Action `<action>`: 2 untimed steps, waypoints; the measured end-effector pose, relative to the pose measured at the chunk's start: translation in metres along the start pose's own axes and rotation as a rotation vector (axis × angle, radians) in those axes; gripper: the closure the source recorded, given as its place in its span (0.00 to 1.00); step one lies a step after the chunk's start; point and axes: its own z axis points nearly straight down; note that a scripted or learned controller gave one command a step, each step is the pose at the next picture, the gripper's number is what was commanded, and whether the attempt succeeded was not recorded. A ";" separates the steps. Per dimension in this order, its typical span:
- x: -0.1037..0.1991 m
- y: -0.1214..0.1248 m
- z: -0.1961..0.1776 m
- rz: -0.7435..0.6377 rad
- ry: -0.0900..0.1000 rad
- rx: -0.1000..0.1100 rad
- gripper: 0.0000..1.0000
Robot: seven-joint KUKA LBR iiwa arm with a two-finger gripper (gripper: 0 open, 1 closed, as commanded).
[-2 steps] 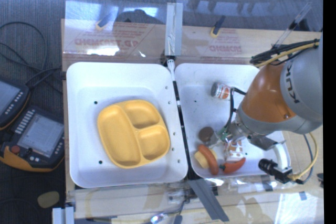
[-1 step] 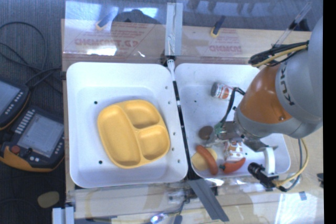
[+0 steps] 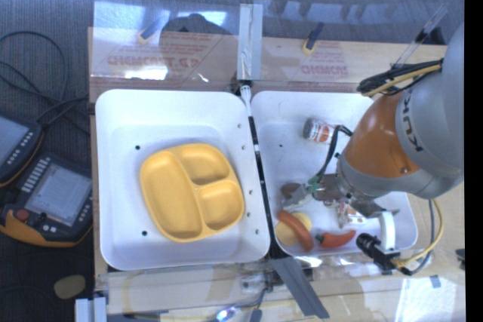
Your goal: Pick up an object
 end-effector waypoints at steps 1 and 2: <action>0.000 0.080 0.001 0.147 -0.003 0.003 0.00; -0.014 0.154 0.003 0.360 -0.004 0.006 0.00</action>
